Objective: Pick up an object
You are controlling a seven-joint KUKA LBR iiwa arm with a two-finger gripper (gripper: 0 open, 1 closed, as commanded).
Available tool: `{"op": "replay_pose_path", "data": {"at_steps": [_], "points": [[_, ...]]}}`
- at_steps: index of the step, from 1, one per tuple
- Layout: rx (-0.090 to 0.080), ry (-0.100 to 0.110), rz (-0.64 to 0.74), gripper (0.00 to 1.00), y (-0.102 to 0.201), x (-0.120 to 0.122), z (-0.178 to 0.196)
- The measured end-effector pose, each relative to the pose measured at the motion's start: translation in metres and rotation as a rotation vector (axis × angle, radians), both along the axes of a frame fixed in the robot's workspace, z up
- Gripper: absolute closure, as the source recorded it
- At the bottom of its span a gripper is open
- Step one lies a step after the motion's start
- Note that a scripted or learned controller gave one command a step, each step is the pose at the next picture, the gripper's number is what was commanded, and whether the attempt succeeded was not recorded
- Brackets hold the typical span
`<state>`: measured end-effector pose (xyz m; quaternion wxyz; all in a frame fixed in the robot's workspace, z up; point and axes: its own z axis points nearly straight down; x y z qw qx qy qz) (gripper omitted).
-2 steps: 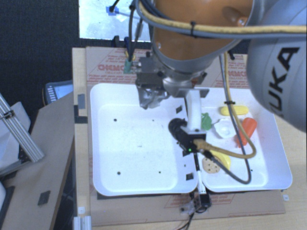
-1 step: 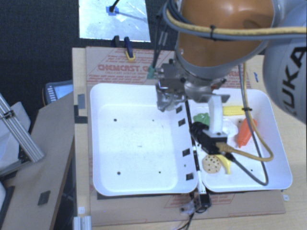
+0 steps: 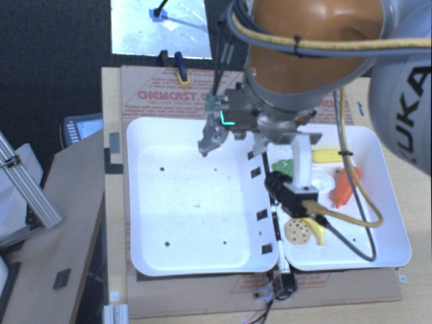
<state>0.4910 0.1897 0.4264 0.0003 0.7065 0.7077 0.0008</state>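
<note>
My gripper [image 3: 210,140] hangs over the far right part of the left white bin [image 3: 155,248], close to the wall between the two bins. The right white bin [image 3: 391,241] holds several small items. Among them are an orange carrot-like piece [image 3: 343,187], a yellow piece [image 3: 327,156] at the back, a green piece [image 3: 284,167] and a round tan cookie [image 3: 297,231] beside a small yellow piece [image 3: 317,232] near the front. The arm's big orange band and wrist hide the back of the right bin.
Yellow and black cables [image 3: 351,214] loop down from the wrist over the right bin. Both bins rest on a cardboard sheet [image 3: 169,96] with a clamp [image 3: 182,71] at its far edge. A shiny metal plate [image 3: 160,17] lies behind, and an aluminium rail [image 3: 27,187] stands at the left.
</note>
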Motion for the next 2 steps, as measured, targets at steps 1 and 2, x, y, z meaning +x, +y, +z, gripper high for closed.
{"op": "replay_pose_path", "data": {"at_steps": [1, 2], "points": [[0.001, -0.001, 0.001, 1.00, 0.0004, 0.0005, 0.0109], [0.001, -0.002, 0.001, 0.00, 0.0003, 0.0005, 0.0110]]}}
